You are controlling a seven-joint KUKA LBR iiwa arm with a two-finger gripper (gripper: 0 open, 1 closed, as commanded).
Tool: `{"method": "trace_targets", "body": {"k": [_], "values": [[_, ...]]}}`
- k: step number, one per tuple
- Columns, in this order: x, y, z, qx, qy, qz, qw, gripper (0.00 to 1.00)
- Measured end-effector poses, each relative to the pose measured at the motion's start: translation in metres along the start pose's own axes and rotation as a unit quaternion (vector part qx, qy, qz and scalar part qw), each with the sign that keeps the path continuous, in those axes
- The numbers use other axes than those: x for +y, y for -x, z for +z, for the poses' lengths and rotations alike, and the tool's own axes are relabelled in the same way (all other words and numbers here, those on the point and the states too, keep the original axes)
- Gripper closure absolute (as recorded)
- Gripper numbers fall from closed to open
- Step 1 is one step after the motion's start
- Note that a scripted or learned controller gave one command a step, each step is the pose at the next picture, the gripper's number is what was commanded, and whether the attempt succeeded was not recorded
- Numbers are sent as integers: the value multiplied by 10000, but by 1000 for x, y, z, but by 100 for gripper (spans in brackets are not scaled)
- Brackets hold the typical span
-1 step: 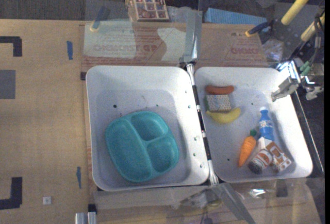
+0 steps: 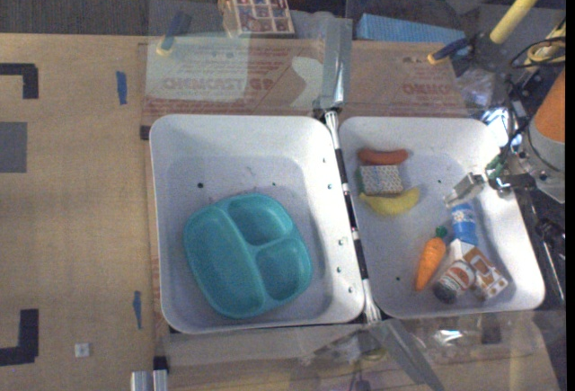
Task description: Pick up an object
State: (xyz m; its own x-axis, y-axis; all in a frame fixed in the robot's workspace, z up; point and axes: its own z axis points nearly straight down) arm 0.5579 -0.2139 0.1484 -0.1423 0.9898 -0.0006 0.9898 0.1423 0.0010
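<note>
Camera view, bottle (image 2: pixel 464 225) just below tool (image 2: pixel 469 186)

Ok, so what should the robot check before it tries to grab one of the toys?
1. Toys within reach in the right bin: ok. Carrot, banana, sausage and blue bottle all lie there.
2. Gripper over that bin: ok, near its right side, above the blue bottle.
3. Gripper free of any toy: ok, nothing between its fingers.
4. Room around the carrot: ok, it lies mostly apart.
5. Room around the banana: not ok, a speckled block touches it.
6. Left bin: ok, holds a teal plate, out of the way.
</note>
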Motion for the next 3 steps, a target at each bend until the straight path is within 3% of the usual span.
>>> {"method": "trace_targets", "body": {"k": [1,2,3], "values": [[-38,-9,55,50,17,-4,10000,0],[-39,-5,45,13,33,23,10000,100],[12,-48,-50,-3,-2,1172,9931,100]]}}
